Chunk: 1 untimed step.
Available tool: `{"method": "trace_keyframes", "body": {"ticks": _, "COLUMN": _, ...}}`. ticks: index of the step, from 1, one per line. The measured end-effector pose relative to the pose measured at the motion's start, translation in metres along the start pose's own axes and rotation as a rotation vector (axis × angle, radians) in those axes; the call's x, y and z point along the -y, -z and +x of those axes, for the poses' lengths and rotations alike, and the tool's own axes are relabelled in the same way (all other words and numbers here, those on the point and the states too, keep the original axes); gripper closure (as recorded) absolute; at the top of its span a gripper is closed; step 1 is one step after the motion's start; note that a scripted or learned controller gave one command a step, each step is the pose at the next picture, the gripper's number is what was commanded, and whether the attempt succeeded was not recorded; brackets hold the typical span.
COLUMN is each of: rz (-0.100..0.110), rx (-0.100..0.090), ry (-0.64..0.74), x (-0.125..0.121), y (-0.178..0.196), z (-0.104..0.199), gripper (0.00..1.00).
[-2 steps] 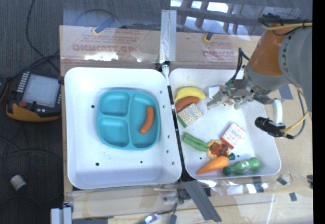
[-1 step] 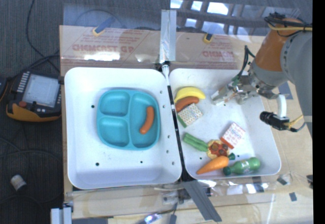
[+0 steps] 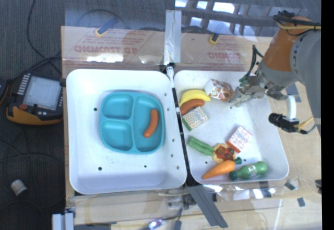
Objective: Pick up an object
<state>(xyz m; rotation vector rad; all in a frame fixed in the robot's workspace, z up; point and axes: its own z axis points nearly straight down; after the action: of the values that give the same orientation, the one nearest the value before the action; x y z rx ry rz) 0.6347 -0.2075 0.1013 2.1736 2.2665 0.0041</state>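
My gripper (image 3: 241, 95) hangs low over the back of the right bin (image 3: 276, 135), just right of a clear-wrapped snack (image 3: 220, 89). Nothing is visibly held in it. Left of the snack lie a yellow banana (image 3: 194, 96), an orange sausage (image 3: 191, 105) and a checked waffle (image 3: 195, 117). Nearer the front of this bin lie a green cucumber (image 3: 201, 145), a pizza slice (image 3: 225, 152), a red and white carton (image 3: 240, 138), a carrot (image 3: 219, 169) and a green bottle (image 3: 249, 170).
The left bin (image 3: 83, 166) holds a blue divided plate (image 3: 122, 122) with an orange sausage (image 3: 151, 122) in its right compartment. A ridge (image 3: 177, 130) separates the two bins. The grey arm with its orange band (image 3: 282, 49) enters from the upper right.
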Motion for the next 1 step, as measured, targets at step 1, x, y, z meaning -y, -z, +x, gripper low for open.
{"method": "trace_keyframes", "body": {"ticks": 1, "rz": -0.01, "rx": 0.006, "ry": -0.318, "x": 0.005, "y": -0.0096, "z": 0.0473, "gripper": 1.0}}
